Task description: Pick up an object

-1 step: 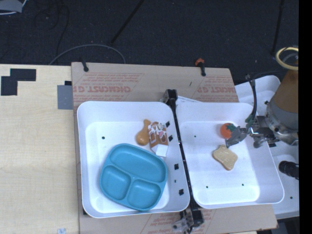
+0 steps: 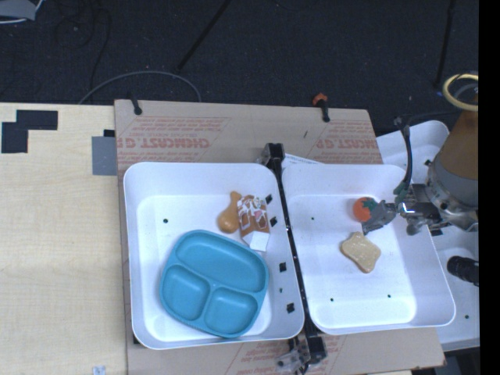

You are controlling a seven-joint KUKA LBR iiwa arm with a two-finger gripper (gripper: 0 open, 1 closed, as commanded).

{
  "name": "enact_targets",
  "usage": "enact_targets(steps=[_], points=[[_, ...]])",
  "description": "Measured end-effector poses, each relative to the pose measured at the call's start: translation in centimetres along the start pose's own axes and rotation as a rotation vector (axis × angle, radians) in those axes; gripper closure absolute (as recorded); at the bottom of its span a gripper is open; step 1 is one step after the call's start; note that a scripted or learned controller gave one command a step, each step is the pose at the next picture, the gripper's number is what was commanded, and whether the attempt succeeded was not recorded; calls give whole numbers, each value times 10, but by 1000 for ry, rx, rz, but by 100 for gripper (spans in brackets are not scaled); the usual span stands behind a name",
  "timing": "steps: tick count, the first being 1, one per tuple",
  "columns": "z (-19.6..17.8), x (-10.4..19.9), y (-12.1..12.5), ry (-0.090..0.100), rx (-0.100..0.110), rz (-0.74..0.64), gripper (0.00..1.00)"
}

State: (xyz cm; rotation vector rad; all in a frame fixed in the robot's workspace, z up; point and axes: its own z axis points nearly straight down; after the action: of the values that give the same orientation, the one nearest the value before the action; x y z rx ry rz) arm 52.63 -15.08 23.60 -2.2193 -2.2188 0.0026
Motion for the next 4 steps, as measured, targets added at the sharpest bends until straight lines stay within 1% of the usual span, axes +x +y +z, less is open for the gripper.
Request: enact_targets(steps=[1,2,3,4], points=[[51,9,4,2,5,1,0],[113,14,9,2,6,0,0],[148,14,10,-4,-4,1,0],[134,11,11,-7,-10,6,100]])
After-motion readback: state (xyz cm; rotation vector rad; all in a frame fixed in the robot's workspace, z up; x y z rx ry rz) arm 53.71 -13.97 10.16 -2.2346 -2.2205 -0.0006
